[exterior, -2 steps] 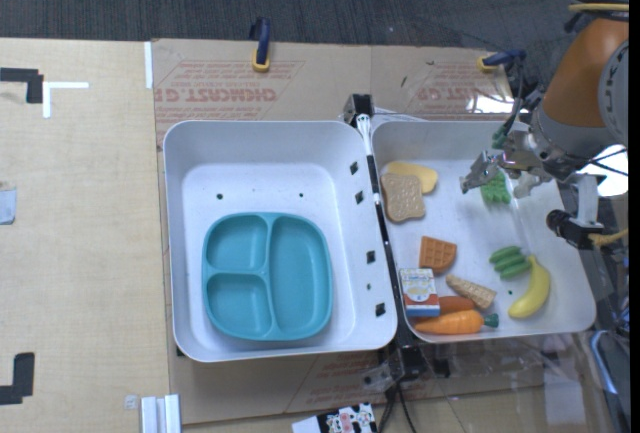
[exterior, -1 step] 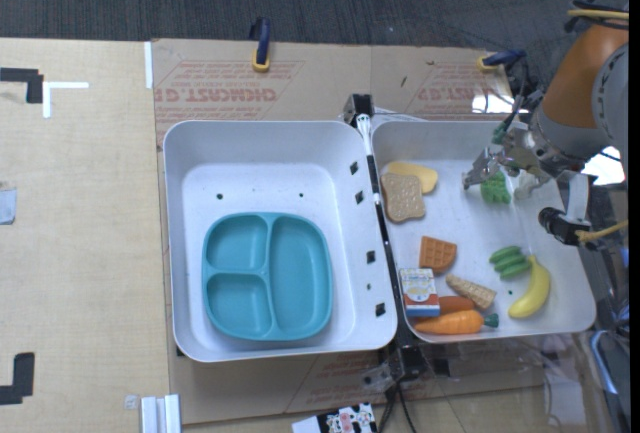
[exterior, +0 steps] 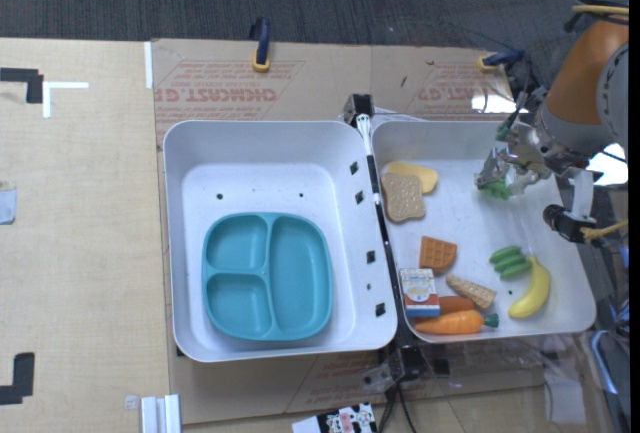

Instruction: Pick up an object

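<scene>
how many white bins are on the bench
2. The left bin holds a teal divided plate; the right bin holds the toy food, with the gripper over it.

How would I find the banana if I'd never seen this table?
Look in the right-hand white bin, the one holding toy food, not the one with the teal divided plate. Go to its near right corner: the curved yellow banana lies there, just below the small green pods, the only long yellow thing.
</scene>
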You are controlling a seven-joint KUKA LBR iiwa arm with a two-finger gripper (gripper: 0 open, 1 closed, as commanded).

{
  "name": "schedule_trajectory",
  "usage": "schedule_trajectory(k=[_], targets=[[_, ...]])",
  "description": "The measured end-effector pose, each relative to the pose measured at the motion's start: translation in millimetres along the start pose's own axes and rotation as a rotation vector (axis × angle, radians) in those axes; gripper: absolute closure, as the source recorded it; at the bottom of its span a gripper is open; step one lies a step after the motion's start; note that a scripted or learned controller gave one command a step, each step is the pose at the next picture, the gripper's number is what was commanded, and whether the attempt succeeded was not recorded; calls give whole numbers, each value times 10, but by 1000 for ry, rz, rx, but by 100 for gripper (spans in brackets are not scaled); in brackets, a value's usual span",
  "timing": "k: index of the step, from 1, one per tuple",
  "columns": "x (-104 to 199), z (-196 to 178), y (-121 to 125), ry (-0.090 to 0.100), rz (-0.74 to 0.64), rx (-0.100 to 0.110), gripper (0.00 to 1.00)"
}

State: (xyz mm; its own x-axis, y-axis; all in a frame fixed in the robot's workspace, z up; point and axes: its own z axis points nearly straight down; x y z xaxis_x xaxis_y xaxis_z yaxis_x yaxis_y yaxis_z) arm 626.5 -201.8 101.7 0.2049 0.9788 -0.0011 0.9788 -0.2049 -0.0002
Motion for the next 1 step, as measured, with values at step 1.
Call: schedule_trajectory(k=[1], targets=[[1171, -904, 77, 0, 100, 1, 100]])
